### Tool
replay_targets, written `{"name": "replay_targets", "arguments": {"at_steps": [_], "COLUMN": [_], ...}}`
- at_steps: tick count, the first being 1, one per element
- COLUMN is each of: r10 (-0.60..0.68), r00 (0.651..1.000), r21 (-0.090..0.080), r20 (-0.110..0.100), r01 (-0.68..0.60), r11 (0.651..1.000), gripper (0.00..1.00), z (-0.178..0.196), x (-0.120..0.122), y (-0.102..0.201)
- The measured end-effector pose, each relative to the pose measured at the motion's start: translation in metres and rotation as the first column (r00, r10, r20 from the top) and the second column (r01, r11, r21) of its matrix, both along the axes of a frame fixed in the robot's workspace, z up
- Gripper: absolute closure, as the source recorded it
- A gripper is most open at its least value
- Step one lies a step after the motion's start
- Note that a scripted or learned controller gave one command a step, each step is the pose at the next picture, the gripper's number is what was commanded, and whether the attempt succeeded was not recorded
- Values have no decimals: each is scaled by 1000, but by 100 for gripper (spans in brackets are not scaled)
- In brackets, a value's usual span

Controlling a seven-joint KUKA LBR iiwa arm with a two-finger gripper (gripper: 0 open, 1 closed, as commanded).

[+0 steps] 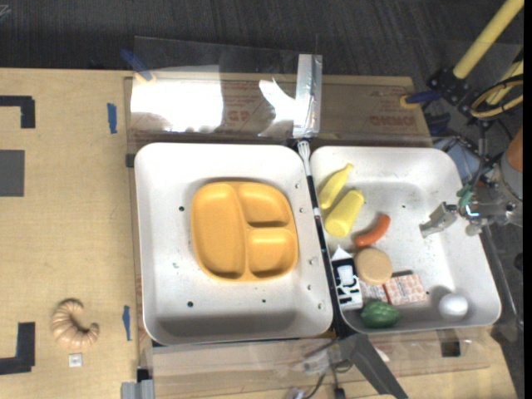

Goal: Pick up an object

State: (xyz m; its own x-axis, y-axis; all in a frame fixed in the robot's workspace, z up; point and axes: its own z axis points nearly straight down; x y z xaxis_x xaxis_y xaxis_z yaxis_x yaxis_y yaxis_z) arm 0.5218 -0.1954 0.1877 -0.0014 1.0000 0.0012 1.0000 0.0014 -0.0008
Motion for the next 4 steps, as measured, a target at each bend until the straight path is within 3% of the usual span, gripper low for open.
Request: {"name": "replay_targets", "arguments": {"at_steps": [1,2,3,4], "r10": [-444,-856,-855,-852], "r00": [896,516,519,524], "r21": [-1,3,3,5], "r20": [-8,4,4,-1], "r01": [444,856,855,852], "r11": [896,516,519,524], "gripper": [0,0,100,100], "z": [-93,-100,-89,0], "x": [6,26,27,54], "y": [30,97,98,191]}}
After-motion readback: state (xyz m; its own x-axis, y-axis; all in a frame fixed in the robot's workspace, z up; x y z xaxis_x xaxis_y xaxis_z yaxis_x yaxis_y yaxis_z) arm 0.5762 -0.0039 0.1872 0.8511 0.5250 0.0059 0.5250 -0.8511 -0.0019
